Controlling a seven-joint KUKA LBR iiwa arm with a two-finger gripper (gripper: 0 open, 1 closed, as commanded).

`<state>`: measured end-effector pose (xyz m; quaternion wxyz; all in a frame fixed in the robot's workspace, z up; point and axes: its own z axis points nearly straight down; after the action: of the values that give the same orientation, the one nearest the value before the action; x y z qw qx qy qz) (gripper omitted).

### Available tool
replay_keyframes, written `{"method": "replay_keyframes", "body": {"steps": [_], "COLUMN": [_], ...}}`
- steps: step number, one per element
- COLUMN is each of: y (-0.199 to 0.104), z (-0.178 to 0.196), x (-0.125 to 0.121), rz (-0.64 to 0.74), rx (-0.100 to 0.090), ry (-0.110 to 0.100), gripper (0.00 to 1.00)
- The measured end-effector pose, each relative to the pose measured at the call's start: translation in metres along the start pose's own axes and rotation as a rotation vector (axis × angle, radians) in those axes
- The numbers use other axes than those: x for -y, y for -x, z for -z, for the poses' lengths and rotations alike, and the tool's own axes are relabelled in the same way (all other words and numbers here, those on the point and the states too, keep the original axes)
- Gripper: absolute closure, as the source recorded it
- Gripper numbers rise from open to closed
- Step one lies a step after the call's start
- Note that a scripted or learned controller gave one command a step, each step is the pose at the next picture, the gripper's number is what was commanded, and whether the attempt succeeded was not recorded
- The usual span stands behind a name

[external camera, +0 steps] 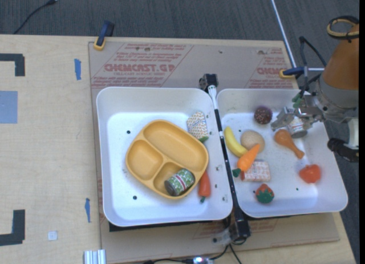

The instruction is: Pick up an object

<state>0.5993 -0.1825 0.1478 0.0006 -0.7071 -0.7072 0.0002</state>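
Observation:
My gripper (292, 121) hangs over the far right part of the right bin (333, 203), at the end of the grey arm with the orange band. It is just above the thick end of an orange drumstick (289, 143) and to the right of a dark purple ball (263, 114). Also in this bin are a yellow banana (230, 141), a beige potato (252, 139), an orange carrot (248, 157), a pink-white block (258, 171), a red tomato (309, 173) and a strawberry (264, 194).
The left bin (111, 143) holds a yellow divided plate (165, 143) with a green can (180, 181) in its near compartment. A patterned corn piece (197, 125) and a red pepper (204, 186) lie beside the plate. A black divider clamp (209, 81) sits between the bins.

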Motion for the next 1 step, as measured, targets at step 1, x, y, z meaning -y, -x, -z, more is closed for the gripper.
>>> {"method": "replay_keyframes", "body": {"steps": [1], "y": [-0.0273], "z": [-0.0494], "x": [0.0056], "rz": [-0.001], "rx": [0.004], "ry": [0.012], "gripper": [0.0]}}
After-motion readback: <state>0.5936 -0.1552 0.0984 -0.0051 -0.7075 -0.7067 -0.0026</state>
